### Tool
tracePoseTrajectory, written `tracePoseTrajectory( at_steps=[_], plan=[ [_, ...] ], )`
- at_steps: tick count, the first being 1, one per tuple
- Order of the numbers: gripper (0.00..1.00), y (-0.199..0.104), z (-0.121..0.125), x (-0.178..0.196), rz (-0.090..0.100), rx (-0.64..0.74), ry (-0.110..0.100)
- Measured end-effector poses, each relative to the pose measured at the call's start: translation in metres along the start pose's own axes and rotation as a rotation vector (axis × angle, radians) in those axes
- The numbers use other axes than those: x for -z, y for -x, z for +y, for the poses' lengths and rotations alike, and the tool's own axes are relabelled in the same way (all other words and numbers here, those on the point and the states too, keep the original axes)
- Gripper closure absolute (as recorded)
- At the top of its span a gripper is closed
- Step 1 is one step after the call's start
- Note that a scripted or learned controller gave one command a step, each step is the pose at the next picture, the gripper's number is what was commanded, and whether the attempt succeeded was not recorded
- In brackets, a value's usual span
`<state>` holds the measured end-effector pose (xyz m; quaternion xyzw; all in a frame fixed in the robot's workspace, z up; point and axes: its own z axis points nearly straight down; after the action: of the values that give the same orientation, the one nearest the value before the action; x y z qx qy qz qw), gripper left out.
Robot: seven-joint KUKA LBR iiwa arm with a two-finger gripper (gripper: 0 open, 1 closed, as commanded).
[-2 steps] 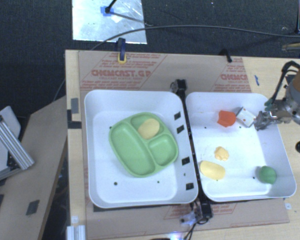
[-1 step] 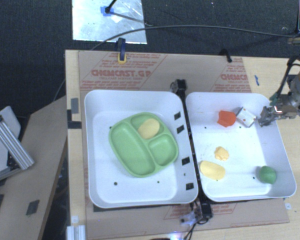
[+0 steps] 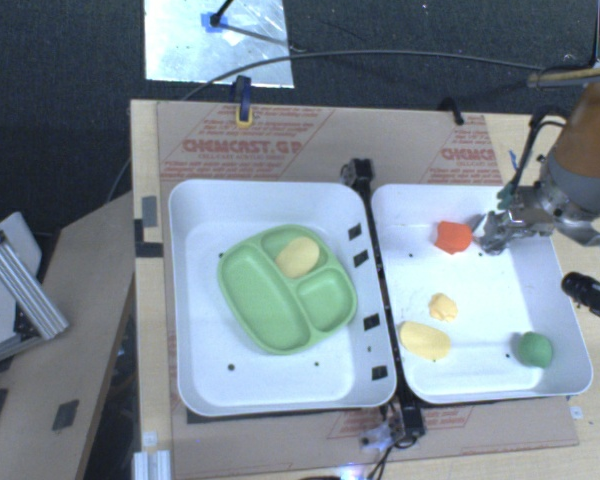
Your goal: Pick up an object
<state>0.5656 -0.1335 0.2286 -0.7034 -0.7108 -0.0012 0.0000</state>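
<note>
This was a robotics lab. Two white bins (image 3: 205,368) sat clamped to a cardboard-covered table (image 3: 310,138). Loose cables (image 3: 380,58) crossed dark carpet at the far side, and an aluminium frame rail (image 3: 20,278) stood at left.

Both bins (image 3: 195,298) are plain white. The left one has a light green divided tray (image 3: 270,313) with a pale yellow lump (image 3: 299,257). The right one's got an orange block (image 3: 454,236), two yellow pieces (image 3: 425,340) and a green ball (image 3: 533,349).
</note>
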Motion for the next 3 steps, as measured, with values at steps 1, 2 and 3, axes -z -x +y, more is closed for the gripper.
tracePoseTrajectory(
  at_steps=[1,2,3],
  plan=[
    [1.0,-0.054,0.003,0.008,0.0,0.0,0.001],
    [1.0,-0.103,0.005,0.0,0.0,-0.001,0.0],
    [1.0,-0.155,0.002,-0.01,0.0,-0.001,-0.001]
  ],
)
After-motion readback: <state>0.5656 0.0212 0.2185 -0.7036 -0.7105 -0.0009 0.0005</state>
